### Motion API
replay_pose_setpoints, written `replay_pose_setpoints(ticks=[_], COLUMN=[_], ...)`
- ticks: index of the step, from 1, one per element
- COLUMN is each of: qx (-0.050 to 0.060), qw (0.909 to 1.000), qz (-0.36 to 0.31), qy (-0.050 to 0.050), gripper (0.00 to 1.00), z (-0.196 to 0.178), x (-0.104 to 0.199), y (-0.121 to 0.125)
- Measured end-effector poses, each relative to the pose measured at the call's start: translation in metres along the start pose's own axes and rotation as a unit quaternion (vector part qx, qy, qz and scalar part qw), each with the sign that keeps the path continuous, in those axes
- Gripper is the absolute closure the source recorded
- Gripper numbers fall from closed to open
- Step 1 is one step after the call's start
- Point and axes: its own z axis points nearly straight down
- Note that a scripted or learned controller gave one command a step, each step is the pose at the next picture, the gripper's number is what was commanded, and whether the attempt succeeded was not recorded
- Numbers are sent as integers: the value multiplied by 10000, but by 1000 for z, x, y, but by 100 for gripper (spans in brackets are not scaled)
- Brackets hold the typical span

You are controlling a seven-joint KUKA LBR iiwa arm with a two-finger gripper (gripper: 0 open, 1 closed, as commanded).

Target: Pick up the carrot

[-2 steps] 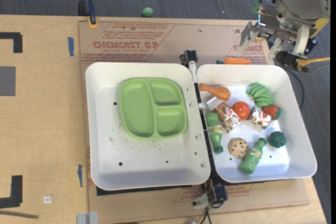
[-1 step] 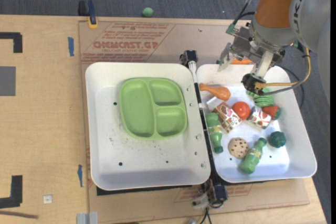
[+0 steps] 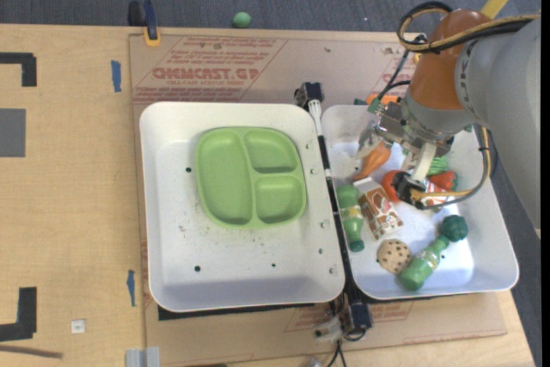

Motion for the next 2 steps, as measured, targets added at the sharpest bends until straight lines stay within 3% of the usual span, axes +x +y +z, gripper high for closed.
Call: replay_pose_setpoints(ticks=[1, 2], qx=[-18, -43], qw=[9944, 9944], qz=[1052, 1057], qy=[35, 49], gripper=[0, 100], z=[8, -4], x=[-23, -22], y=[-5, -3])
